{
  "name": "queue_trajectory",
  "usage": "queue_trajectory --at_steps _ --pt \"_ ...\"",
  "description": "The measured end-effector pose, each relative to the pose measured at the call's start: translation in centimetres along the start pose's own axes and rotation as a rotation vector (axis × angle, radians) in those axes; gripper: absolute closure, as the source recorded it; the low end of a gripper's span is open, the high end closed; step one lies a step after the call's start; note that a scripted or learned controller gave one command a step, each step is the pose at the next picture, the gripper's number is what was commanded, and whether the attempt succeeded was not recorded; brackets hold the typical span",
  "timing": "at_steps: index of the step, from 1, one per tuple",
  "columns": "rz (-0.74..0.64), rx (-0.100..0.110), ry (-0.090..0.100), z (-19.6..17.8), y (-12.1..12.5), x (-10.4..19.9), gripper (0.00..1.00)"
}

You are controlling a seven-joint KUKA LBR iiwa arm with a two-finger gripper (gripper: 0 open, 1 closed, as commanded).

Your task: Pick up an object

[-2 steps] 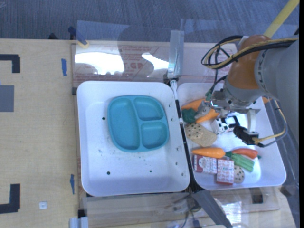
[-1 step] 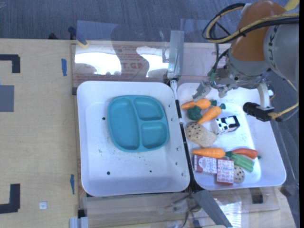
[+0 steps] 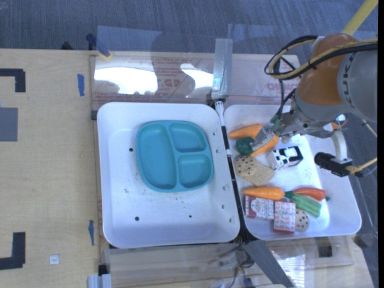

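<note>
Reaching in from the right, the grey arm lowers its gripper (image 3: 271,138) into the right bin (image 3: 342,212), just above a carrot (image 3: 264,146) lying beside broccoli (image 3: 243,145); whether the gripper is clenched cannot be told. A teal divided plate (image 3: 174,155) sits in the left bin (image 3: 117,203)

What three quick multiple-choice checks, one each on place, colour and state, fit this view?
1. Where is the plate? A left bin B right bin C bench
2. What colour is the plate? A red B teal C yellow
3. Where is the end effector? A over the plate B low among the right bin's items C outside both bins

Answers: 1 A, it lies in the left bin. 2 B, it is teal throughout. 3 B, it sits beside a carrot.
</note>
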State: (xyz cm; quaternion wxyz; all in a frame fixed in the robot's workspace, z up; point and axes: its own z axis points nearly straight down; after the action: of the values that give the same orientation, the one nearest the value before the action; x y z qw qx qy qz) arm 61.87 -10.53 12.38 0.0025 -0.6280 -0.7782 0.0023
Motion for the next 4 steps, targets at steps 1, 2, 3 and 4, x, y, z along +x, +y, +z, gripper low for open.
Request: queue_trajectory --at_steps 1,2,3,4 --pt "0.228 -0.013 -0.002 -6.3 4.1 1.5 0.00" --pt "0.246 -0.013 -0.001 3.6 1.3 -1.2 0.00" --pt "0.247 -0.014 -0.002 2.6 1.3 -1.2 1.00" --pt "0.176 0.003 -0.006 3.8 2.6 -0.3 1.00"
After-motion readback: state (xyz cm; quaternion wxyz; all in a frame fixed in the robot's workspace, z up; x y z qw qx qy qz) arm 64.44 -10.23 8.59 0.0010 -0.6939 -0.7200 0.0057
